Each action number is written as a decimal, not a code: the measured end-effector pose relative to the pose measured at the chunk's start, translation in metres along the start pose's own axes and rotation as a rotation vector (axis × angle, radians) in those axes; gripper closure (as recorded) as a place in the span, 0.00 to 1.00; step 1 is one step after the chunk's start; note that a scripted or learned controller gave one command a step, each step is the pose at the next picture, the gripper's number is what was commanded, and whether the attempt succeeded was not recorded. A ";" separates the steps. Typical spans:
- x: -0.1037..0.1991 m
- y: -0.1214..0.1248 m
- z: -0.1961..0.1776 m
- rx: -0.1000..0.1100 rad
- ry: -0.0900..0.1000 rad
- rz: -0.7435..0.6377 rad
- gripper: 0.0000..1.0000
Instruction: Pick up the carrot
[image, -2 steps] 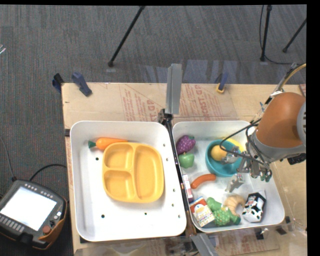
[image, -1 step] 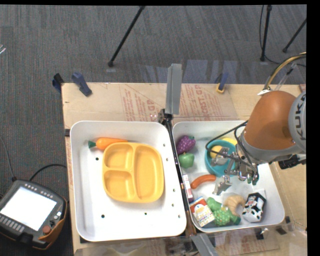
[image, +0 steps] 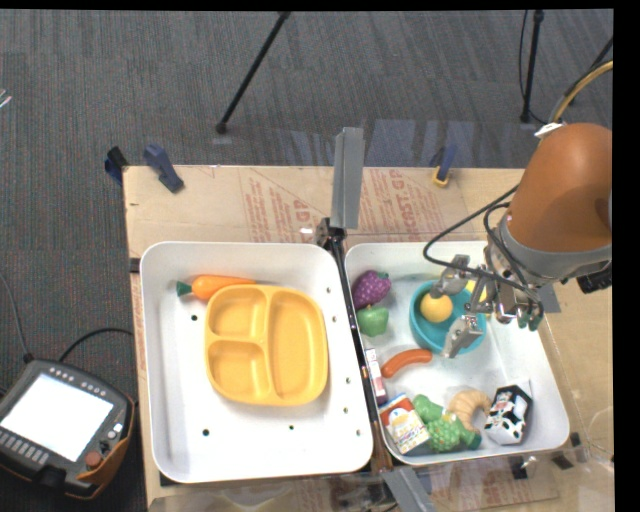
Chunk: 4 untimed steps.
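The carrot (image: 218, 286), orange with a dark green stub end, lies in the left bin (image: 165, 380) near its far-left corner. It rests against the top edge of a yellow divided plate (image: 267, 343). My gripper (image: 459, 306) hangs over the right bin (image: 535, 375), far to the right of the carrot. Its fingers (image: 463, 337) stand open above a blue bowl (image: 425, 325) that holds a yellow fruit (image: 436, 307). Nothing is held between them.
The right bin also holds purple grapes (image: 371, 288), a green pepper (image: 373, 320), a red sausage (image: 405, 361), a small carton (image: 405, 425), a green vegetable (image: 443, 428), a croissant (image: 468, 405) and a black-and-white toy (image: 508, 415). A metal divider (image: 345, 190) stands between the bins.
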<state>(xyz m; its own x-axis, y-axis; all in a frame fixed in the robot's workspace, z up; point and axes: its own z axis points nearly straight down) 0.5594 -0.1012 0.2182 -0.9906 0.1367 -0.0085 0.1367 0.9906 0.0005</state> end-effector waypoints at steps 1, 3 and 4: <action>-0.028 -0.011 0.132 0.000 0.010 -0.015 0.00; -0.043 0.023 0.120 -0.002 -0.011 0.083 0.00; 0.000 0.017 0.120 -0.003 -0.014 0.194 0.00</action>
<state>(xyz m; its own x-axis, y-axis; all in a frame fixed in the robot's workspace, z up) 0.5625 -0.0843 0.0978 -0.9455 0.3248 -0.0219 0.3248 0.9458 0.0066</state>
